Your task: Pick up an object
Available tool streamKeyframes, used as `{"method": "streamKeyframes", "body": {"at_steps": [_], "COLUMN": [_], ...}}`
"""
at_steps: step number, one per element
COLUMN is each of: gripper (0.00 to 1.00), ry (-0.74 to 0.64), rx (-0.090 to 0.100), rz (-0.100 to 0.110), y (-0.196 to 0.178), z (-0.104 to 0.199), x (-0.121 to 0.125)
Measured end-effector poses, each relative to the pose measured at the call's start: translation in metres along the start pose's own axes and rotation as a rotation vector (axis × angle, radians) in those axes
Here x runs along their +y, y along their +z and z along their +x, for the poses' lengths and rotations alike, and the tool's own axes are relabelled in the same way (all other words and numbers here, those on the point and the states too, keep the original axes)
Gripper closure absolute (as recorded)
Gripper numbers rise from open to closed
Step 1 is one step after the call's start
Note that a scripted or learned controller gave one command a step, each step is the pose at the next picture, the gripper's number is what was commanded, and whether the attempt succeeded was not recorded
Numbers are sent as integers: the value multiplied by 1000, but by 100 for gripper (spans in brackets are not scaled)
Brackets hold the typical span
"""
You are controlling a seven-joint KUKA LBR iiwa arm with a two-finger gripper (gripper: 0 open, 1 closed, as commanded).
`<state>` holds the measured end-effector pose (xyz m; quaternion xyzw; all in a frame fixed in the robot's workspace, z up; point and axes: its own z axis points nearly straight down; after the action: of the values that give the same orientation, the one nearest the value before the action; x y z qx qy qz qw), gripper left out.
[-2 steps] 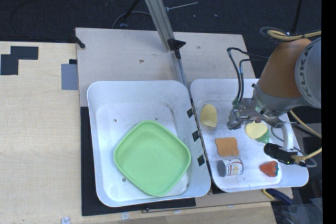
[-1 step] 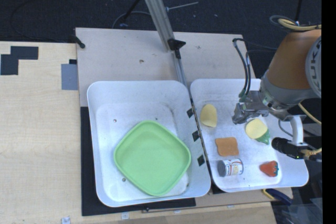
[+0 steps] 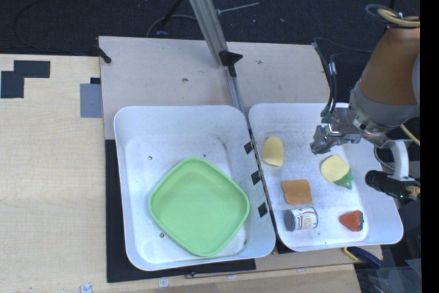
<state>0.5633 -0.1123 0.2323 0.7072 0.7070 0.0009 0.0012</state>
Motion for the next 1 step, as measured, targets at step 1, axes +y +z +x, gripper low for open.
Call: {"method": "streamKeyframes", "body": {"at_steps": [1], "gripper": [100], "ry": [-4], "rx": [0], "rz": [3], "y": [-7], "z": [55], "x": [17]}}
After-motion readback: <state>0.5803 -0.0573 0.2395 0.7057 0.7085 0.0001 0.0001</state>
